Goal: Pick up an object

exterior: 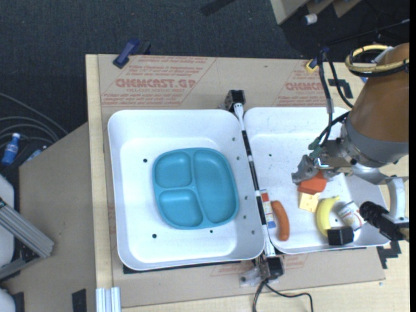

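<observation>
The right bin (pixel 286 135) holds several small toy foods. An orange piece (pixel 314 186) lies near its middle, a pale yellow wedge (pixel 308 202) sits just below it, and a yellow banana (pixel 326 214) is to the right of that. A red-brown sausage (pixel 281 220) lies near the bin's front left. A black block (pixel 340 236) and a small white and red item (pixel 350 213) rest by the banana. My gripper (pixel 313 167) hangs directly over the orange piece, at or just above its top edge. The grey and orange arm (pixel 380 112) reaches in from the right.
The left bin (pixel 130 148) carries a blue divided plate (pixel 194 187). A black and white divider (pixel 252 174) runs between the bins. A dark bracket (pixel 383 218) juts over the right bin's front right corner. Cables (pixel 331 83) trail along the arm.
</observation>
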Available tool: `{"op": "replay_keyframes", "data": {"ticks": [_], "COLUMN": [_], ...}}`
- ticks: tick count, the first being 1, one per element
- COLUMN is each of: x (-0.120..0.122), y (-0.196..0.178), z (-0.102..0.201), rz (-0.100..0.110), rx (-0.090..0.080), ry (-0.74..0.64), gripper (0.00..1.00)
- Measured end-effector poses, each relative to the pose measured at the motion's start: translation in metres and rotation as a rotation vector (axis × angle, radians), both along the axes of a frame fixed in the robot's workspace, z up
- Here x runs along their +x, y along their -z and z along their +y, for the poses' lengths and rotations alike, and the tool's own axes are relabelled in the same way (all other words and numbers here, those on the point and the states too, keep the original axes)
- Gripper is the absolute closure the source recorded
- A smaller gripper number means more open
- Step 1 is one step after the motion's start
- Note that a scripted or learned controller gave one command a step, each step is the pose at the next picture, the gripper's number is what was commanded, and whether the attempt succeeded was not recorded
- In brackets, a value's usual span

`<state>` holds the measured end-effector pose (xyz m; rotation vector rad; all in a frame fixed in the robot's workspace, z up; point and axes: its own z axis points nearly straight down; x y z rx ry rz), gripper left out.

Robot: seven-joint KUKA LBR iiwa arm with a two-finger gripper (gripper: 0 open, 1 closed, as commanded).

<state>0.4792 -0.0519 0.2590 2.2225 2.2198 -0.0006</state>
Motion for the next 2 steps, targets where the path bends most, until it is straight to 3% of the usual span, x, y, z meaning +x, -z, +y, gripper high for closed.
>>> {"op": "replay_keyframes", "data": {"ticks": [1,2], "x": [0.014,0.078], "y": [0.021,0.009], "z": [0.086,0.049], "rz": [0.003,-0.001], "rx": [0.002,0.0], "ry": [-0.002,-0.001], "gripper": [1.0,1.0]}}
